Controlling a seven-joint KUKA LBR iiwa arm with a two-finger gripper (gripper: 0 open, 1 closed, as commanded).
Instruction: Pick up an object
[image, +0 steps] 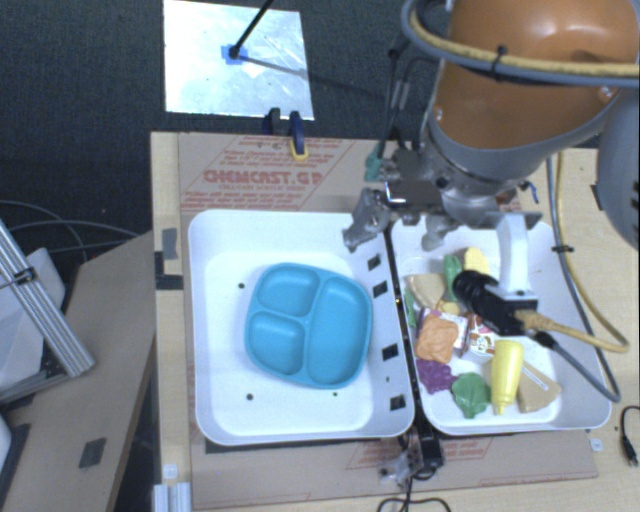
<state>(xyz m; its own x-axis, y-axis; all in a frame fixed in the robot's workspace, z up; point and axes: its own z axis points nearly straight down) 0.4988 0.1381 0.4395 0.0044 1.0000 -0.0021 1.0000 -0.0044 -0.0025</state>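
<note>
My gripper (400, 232) hangs over the far end of the divider between the two bins, open, with nothing between its grey fingers (362, 228). Toy food lies piled in the right bin (580, 400), below and right of the gripper: a beige wedge (425, 290), a green piece (453, 270), a yellow piece (478, 262), an orange packet (438, 336), a purple lump (434, 375), a green broccoli-like piece (470, 393), a yellow bottle (507, 370) and a tan slice (538, 392). The arm hides the bin's far right corner.
A blue divided plate (308, 325) lies in the middle of the left bin (215, 270). Both bins rest on a cardboard sheet (260, 175). A shiny foil square (238, 60) lies on the dark floor beyond the bench.
</note>
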